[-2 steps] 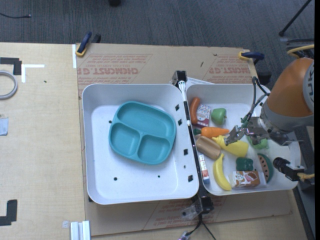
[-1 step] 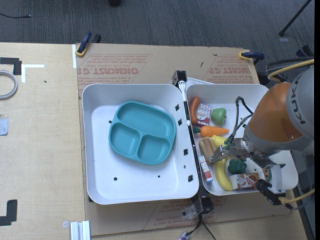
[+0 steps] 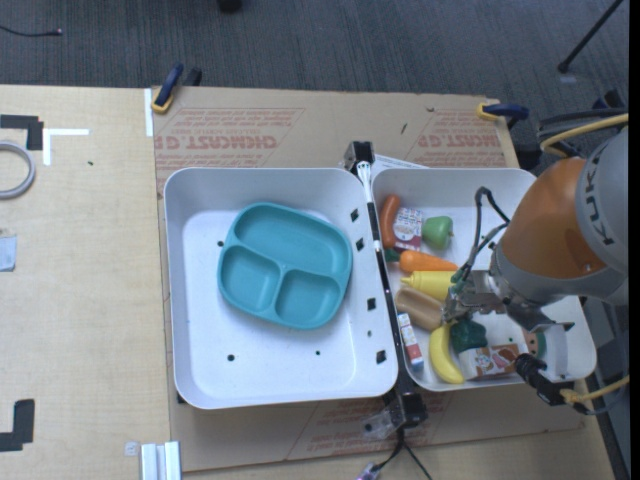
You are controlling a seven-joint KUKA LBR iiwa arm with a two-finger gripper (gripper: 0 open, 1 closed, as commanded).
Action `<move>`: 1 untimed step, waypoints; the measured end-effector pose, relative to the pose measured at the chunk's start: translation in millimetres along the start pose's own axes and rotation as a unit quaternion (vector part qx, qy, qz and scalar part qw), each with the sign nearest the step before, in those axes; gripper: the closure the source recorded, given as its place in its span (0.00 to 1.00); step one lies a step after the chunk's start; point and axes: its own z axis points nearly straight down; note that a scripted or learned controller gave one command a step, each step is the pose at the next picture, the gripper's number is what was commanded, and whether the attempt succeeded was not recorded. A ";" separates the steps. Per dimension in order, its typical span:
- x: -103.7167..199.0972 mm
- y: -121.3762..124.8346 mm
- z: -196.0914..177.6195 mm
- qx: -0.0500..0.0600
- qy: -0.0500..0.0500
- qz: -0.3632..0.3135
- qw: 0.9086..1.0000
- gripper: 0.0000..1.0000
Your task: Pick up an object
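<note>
While low in the right bin [image 3: 560,373], claw [image 3: 462,313] beside the banana [image 3: 443,355], grip state untellable.

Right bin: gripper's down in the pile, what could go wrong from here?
1. The gripper sits among tightly packed items: banana, hot dog, a green item. It may snag two or slip off.
2. The wrist hides the fingers, so a grasp can't be confirmed.
3. The cable near the wrist could catch.
</note>
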 end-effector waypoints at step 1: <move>47.9 10.4 -185.3 0.004 0.000 -0.005 1.000 1.00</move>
